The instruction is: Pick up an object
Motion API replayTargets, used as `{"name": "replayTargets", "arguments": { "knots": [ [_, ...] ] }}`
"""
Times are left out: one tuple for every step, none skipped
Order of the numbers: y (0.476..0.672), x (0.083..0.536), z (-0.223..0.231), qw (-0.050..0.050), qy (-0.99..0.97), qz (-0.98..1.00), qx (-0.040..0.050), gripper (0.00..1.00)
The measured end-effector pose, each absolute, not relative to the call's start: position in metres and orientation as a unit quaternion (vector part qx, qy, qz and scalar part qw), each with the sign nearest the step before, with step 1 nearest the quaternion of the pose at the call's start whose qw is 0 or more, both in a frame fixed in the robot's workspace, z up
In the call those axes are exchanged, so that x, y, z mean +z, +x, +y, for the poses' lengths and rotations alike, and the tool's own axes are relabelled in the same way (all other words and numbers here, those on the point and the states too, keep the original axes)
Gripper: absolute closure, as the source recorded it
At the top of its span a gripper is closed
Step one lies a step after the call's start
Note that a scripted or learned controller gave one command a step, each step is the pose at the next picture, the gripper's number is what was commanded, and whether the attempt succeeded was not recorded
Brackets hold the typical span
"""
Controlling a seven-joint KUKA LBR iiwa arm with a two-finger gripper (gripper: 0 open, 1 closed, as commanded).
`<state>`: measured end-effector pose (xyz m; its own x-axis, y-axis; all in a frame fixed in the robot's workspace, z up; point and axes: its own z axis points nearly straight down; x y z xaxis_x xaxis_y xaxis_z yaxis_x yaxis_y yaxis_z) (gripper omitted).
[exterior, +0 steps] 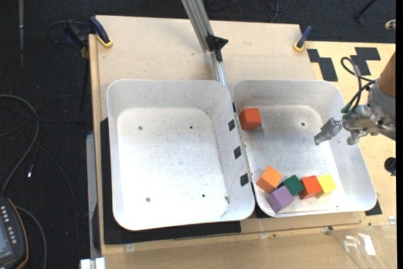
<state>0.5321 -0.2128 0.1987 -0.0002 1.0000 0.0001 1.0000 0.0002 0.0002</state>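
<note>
Right bin [296,96] holds an orange-red cube [250,118] alone.

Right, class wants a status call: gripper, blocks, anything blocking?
Gripper over right bin, right side, nothing held. Orange-red block alone by the divider; five blocks clustered at the near edge. Path clear.

Robotics lab: clamped plywood bench [164,50], fiducial markers [334,63], loose floor cables [38,135], aluminium strut [192,0].
</note>
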Motion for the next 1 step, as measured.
{"name": "replayTargets", "arguments": {
  "knots": [
    [0.5791,0.0919,-0.2048,0.001,0.706,0.708,-0.0003,0.0]
  ]
}}
